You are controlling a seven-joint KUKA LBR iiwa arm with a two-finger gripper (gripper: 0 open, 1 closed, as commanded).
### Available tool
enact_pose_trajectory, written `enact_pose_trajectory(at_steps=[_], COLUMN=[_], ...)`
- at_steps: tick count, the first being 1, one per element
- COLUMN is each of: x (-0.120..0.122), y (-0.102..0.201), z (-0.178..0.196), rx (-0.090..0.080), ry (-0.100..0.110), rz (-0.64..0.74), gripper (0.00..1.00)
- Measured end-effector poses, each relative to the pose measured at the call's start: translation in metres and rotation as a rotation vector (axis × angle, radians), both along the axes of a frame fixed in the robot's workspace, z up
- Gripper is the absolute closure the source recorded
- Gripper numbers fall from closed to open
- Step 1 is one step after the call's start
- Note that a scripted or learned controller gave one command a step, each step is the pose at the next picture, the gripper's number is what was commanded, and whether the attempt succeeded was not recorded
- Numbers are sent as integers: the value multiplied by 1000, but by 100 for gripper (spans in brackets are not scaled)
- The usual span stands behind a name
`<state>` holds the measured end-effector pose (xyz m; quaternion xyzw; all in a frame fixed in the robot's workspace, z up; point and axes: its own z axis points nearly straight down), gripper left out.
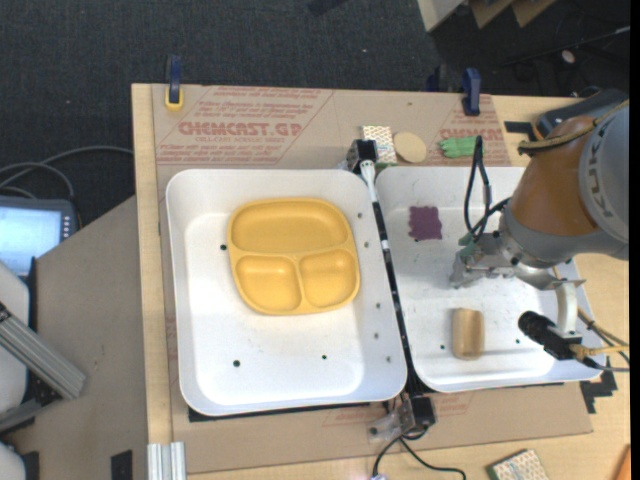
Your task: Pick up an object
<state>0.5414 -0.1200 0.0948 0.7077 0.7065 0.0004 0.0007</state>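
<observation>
Objects for picking lie in the right bin (pixel 430 353): a purple block (pixel 425 223) toward its far left part, and a tan cylinder (pixel 466 332) nearer, close to the bin's near edge. Block and cylinder lie well apart. The gripper (pixel 470 268) is low over the right bin's middle, right of the block and beyond the cylinder, with the bin's white floor showing between it and each of them. Whether its jaws are open or closed cannot be told from this slant; nothing can be seen between them. The arm (pixel 565 193), with its orange band, comes in from the right over that bin's far right part, and a black cable (pixel 478 183) runs up from the gripper.

The left bin (pixel 200 348) holds a yellow tray (pixel 295 253) with three compartments, one long on the far side and two smaller on the near side, lying flat in the bin's far half.

On the bench (pixel 250 123), just beyond the bins, sit a round tan disc (pixel 410 147) and, to its right, a small green piece (pixel 458 148). Two blue clamps (pixel 470 90) grip the bench's far edge.
</observation>
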Motion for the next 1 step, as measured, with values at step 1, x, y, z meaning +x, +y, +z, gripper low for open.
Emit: enact_pose_trajectory(at_steps=[1], x=[0], y=[0], z=[0], rx=[0], ry=[0], rz=[0], gripper=[0])
